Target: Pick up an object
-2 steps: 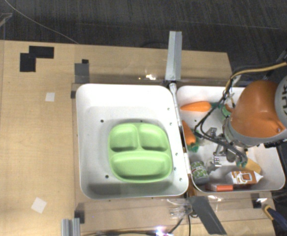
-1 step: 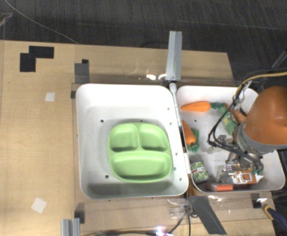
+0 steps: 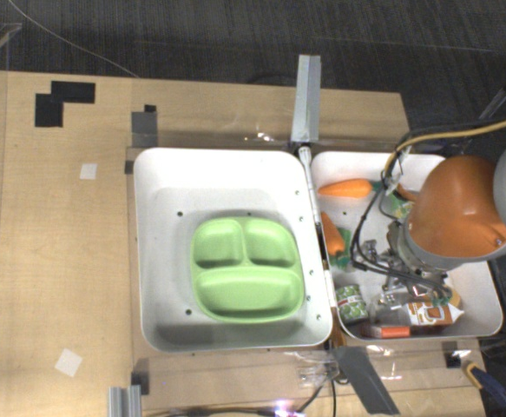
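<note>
Wooden bench (image 3: 62, 259) — two white bins (image 3: 161, 198) — dark carpet (image 3: 192, 16) behind.

The arm (image 3: 461, 207) is hiding much of the right bin (image 3: 493, 307), and the tool (image 3: 397, 278) under it is perhaps touching a carton (image 3: 433, 313).

A green divided plate (image 3: 247, 266) lies in the left white bin (image 3: 161, 233). The wooden bench (image 3: 53, 259) surrounds that bin; black patches (image 3: 60, 101) mark it up-left of it.

Green plate (image 3: 248, 268); white bins (image 3: 161, 233); orange carrot (image 3: 346, 188); grey-orange arm (image 3: 461, 207).
</note>
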You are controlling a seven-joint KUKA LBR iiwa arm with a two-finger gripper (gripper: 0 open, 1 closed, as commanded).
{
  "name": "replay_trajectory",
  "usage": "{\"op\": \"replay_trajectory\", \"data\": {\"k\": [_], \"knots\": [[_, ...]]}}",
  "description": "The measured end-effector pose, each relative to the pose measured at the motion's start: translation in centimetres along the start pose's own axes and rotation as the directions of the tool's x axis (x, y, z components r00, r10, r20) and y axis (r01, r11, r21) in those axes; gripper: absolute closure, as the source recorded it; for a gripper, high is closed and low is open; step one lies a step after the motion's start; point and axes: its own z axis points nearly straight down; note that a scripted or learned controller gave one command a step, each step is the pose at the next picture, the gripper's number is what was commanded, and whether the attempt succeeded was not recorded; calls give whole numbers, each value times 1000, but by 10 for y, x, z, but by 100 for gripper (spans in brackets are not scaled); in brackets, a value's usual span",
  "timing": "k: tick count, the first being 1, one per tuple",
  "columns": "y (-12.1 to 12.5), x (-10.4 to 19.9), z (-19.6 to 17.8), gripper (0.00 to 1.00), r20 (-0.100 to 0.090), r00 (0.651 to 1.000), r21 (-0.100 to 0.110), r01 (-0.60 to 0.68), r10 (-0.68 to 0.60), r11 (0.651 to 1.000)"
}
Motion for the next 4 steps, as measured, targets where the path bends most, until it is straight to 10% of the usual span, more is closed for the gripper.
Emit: {"op": "replay_trajectory", "data": {"k": [1,3,4], "knots": [[1,-7,-14,100,22,1000,4,7,-7,1000],[-4,-18,-56,100,-6,940,-10,340,-340,940],[-8,-38,-66,100,-1,820,-11,572,-572,820]]}}
